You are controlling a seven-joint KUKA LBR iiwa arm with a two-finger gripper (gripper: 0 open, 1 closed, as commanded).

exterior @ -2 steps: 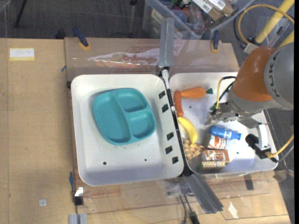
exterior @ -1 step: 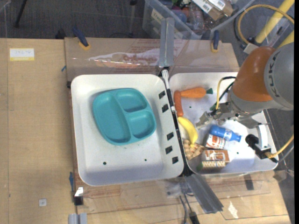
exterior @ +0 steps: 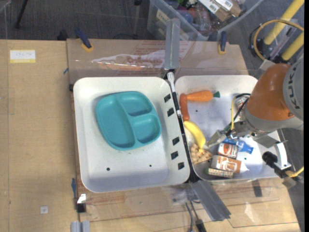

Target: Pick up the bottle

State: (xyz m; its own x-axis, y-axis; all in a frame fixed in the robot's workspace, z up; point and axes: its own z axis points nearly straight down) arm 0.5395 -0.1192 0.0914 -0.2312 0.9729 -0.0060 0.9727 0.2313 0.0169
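The gripper (exterior: 223,135) is low in the right bin (exterior: 212,83), its fingers too blurred to tell their state, over the bottle (exterior: 235,146) lying among clutter beside the banana (exterior: 195,133), so it should straddle the bottle alone before closing.

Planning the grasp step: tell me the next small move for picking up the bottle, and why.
Probably a short descent onto the bottle. The gripper sits low in the right bin, beside the banana and above the boxes, with the blue-and-white bottle right next to it; I cannot see it held.
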